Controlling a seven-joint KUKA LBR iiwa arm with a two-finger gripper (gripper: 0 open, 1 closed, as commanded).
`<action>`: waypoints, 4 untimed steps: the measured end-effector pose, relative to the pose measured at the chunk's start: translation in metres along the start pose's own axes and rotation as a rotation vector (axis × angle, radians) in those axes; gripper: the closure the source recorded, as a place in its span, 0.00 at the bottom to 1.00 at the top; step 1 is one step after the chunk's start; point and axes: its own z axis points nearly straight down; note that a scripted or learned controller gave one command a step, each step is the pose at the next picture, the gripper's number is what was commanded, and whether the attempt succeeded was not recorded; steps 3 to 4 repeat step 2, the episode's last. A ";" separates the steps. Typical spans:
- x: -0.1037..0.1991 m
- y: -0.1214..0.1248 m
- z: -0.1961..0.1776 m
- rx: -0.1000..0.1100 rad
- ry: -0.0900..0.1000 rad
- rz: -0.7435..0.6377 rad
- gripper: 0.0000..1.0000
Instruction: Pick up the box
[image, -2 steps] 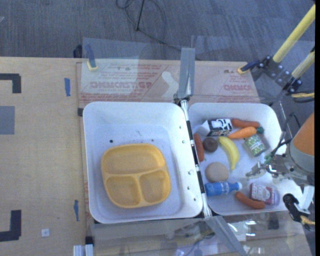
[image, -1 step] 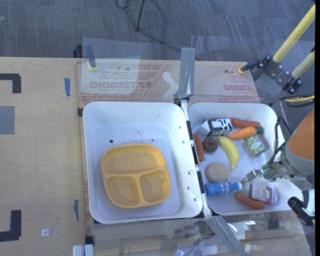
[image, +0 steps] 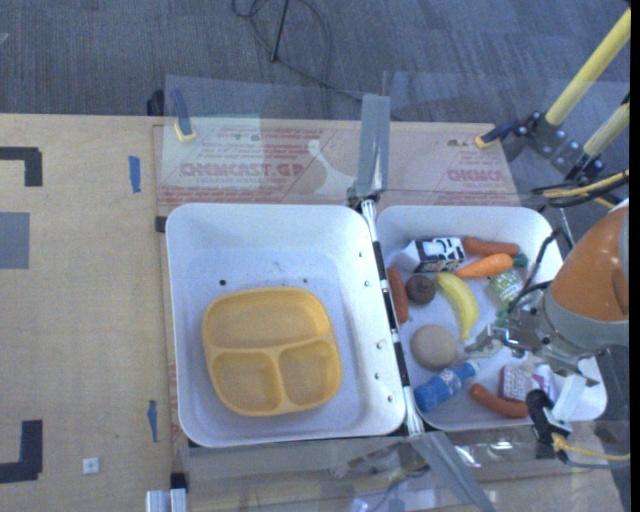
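Highest over the bench, the grey arm (image: 600, 275) leans in from the right so that its gripper (image: 503, 338) hangs low over the middle of the right bin (image: 392, 222); whether it is spread or pressed together I cannot tell, and nothing shows held in it. The box (image: 440, 252), black and white, lies at the far end of that bin, well apart from the gripper, touching a carrot (image: 491, 266), with a banana (image: 460, 303) just in front. Crowding probably makes a clean grip hard. A pink packet (image: 518, 382) lies nearer the gripper. In the left bin (image: 200, 240) rests a yellow tray (image: 272, 350)
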 end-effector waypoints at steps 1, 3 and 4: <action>-0.041 0.014 0.000 0.010 0.018 0.132 0.00; -0.046 0.010 -0.024 0.014 0.003 -0.019 0.00; -0.046 0.010 -0.024 0.014 0.003 -0.019 0.00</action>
